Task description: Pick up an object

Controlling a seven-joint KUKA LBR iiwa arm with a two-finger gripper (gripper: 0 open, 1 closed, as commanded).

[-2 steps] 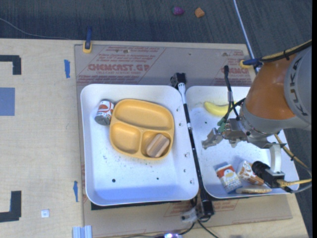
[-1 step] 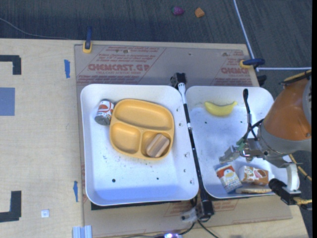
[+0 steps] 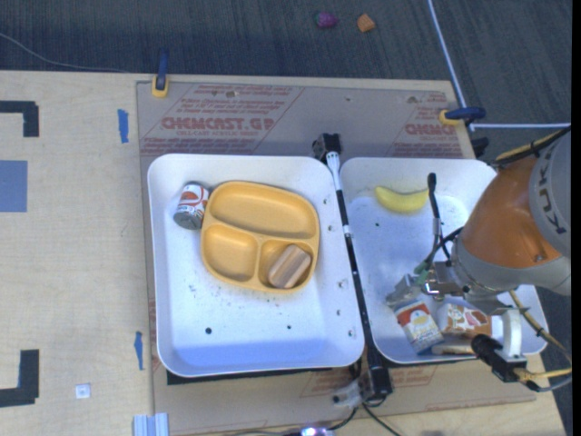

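My gripper [image 3: 415, 288] hangs low in the right bin [image 3: 363, 243], near its front half. Right beneath and in front of it lies a small red and white packet [image 3: 418, 324], and a second similar packet [image 3: 463, 318] lies beside that to the right. Whether the gripper touches either packet is hidden by the wrist. A yellow banana [image 3: 401, 199] rests at the back of the same bin, apart from the gripper.
The left bin [image 3: 254, 343] holds a yellow divided tray [image 3: 259, 209] with a tan bread roll [image 3: 289, 266] in its front right compartment. A small red and white can [image 3: 190, 205] lies at the tray's left. A black divider [image 3: 347, 243] runs between the bins.
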